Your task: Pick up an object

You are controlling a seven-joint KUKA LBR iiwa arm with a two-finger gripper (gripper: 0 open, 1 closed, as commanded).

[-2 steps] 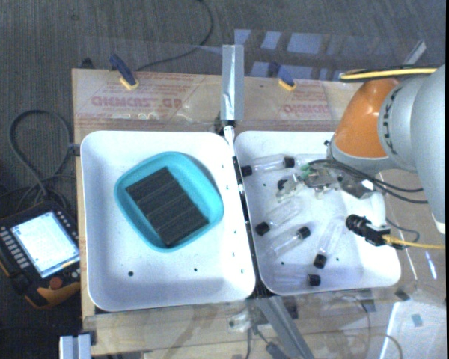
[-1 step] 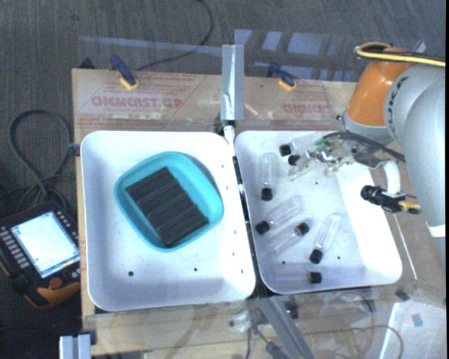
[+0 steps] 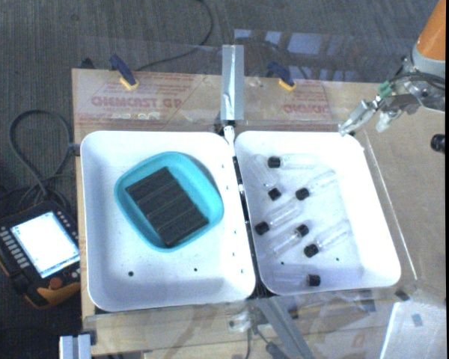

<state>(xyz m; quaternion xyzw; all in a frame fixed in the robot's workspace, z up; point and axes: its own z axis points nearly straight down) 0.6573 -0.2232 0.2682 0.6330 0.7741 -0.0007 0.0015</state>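
Camera view: arm (image 3: pixel 434 32) sits at the top right, off beyond the right bin's far corner; pincer (image 3: pixel 355 124) hangs just outside that bin's rim, above the table (image 3: pixel 157 99) edge, with nothing between its tips; whether it's apart or together I can't tell at this angle and size. Left bin (image 3: pixel 97 275) carries a blue tray (image 3: pixel 131 182) with a dark ribbed block (image 3: pixel 167 206) lying in it, tilted relative to the bin walls. Right bin (image 3: pixel 382 253) has several clear vials with black caps scattered over its floor, e.g. one near the far wall (image 3: pixel 274 161), one mid-bin (image 3: pixel 302 194), one by the near wall (image 3: pixel 313 280); bodies are nearly see-through against the white, caps are the only solid cue. Step, as I read it: pre-grasp, no target engaged yet; task barely begun. Next move needs a travel inward over the right bin, a pick of one vial that lies apart from its neighbours, wrist lined across the vial's long axis, then a straight descent; vials look round and slick, so they may roll or slip out on closing.
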